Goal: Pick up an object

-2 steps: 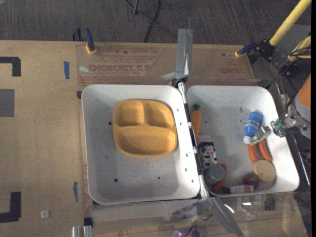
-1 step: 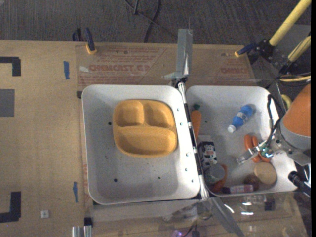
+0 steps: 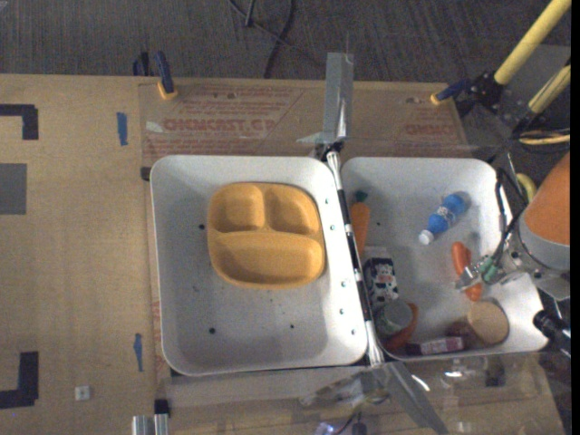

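Camera view, looking down on both bins. The left bin point(image 3: 172, 270) holds one item: a yellow-orange divided plate point(image 3: 266, 234) with three compartments, lying flat in the upper middle of the bin, clear of all four walls.

The right bin point(image 3: 408, 175) carries the clutter. A carrot point(image 3: 361, 227) lies lengthwise against the left wall, green end toward the far side. Below it, also along the left wall, sits a small black-and-white carton point(image 3: 381, 279), and just beneath that a grey-green cup point(image 3: 393, 318) lies touching an orange piece at the near left corner. A flat red and dark bar point(image 3: 441, 344) lies along the near wall. A blue and white bottle point(image 3: 445, 217) lies tilted in the upper right part, apart from the rest. A tan round disc point(image 3: 488, 323) sits in the near right corner.

The arm point(image 3: 555, 216) enters from the right edge, orange band visible. The gripper point(image 3: 478, 275) is low over the right side of the right bin, just beside a small orange-red object point(image 3: 461, 257) and just above the tan disc. The fingers are too small and blurred to read: opening cannot be told, and no object can be confirmed between them. The orange-red object appears to rest on the bin floor at the gripper tip; contact uncertain.
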`<state>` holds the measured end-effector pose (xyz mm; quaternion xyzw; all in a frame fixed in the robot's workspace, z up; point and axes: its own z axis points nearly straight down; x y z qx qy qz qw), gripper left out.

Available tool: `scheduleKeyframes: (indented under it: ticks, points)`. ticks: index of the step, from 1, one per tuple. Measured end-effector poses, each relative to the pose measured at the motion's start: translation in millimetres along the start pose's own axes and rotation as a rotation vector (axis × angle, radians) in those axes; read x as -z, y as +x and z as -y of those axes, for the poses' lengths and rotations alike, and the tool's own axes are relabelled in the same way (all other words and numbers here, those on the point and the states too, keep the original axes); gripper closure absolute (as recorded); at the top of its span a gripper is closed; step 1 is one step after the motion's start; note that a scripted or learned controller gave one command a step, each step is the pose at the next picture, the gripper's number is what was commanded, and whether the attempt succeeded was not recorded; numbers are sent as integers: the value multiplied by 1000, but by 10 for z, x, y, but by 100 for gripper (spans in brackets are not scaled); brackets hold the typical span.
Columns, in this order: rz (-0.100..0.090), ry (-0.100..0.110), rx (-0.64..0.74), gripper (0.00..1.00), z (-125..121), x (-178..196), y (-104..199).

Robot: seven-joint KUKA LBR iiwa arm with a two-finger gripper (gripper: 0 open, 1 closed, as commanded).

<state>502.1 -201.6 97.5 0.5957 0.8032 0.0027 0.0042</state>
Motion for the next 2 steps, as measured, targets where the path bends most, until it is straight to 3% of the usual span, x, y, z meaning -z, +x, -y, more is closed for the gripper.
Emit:
scheduleKeyframes:
  ticks: [1, 2]
  points:
    - [-2, 7, -83, 100, -552, 910, 507]
    - [-1, 8, -195, 100, -1045, 1536, 787]
